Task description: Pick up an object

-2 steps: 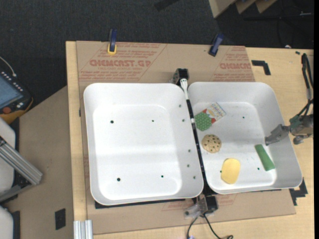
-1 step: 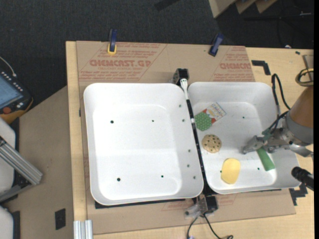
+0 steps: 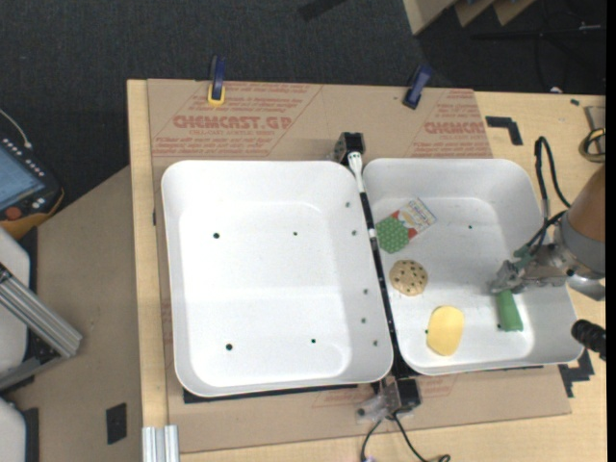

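Bins, two, shallow white plastic, side by side on your bench: the left bin (image 3: 255, 277), the right bin (image 3: 462, 186). Your right bin holds a yellow oval object (image 3: 445, 330), a round tan speckled cookie-like disc (image 3: 409, 277), a green round piece with a printed card (image 3: 401, 226), and a green rectangular block (image 3: 508, 312). Your gripper (image 3: 512, 279) sits low just above the green block's upper end, possibly touching it; whether its fingers are spread or closed cannot be told.

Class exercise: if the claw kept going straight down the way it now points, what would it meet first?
Most likely the green block, which lies in the right bin just under the claw. Depth is hard to judge from this slanted view.
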### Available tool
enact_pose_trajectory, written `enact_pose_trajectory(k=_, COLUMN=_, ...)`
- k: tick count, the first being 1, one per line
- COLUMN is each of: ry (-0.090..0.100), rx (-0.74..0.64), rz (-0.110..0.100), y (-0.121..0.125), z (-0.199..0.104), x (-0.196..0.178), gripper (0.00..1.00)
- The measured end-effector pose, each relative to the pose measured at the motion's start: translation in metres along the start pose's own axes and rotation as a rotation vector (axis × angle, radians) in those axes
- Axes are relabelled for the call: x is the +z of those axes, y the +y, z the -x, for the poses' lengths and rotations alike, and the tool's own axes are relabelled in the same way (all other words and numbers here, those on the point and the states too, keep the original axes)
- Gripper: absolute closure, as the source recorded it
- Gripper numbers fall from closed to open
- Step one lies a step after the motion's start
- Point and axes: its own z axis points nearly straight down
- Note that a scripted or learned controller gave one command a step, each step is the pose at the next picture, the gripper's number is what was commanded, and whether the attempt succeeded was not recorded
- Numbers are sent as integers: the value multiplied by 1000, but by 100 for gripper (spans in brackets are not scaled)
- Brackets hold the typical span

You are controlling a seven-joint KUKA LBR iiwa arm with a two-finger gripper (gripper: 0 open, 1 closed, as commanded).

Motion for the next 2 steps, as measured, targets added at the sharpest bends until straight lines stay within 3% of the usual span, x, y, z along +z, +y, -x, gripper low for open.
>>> enact_pose_trajectory(k=1, ry=-3, rx=-3, rz=4, y=60, z=-63, x=-18, gripper=100)
enact_pose_trajectory(k=2, ry=1, rx=-5, rz=-1, y=19, z=-168, x=-93, gripper=100)
